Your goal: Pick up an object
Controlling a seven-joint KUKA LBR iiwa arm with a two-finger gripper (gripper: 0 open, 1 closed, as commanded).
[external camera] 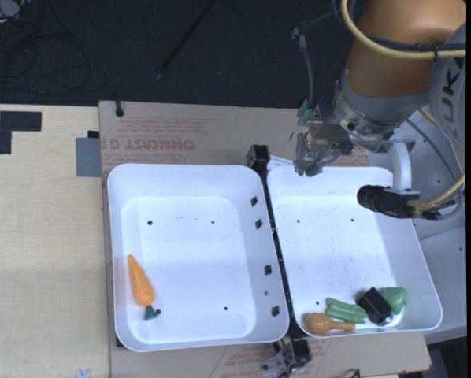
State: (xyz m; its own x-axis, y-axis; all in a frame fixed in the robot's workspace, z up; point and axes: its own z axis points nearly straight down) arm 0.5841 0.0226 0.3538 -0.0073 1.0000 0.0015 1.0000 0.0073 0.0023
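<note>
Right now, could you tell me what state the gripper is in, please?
Gripper: cannot be told; it hangs above the far edge of the right bin.

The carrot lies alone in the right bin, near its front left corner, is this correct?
Not quite: the camera view shows the carrot lying alone in the left bin, near its front left corner. The rest is right.

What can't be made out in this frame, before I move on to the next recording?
- Gripper: small and dark over the far rim of the right bin; its finger state is unreadable.
- Black block: covers part of the green toy; what the toy is stays unclear.
- Arm: cut off by the top and right edges.
- Carrot: its dark green tip is too small for detail.
</note>
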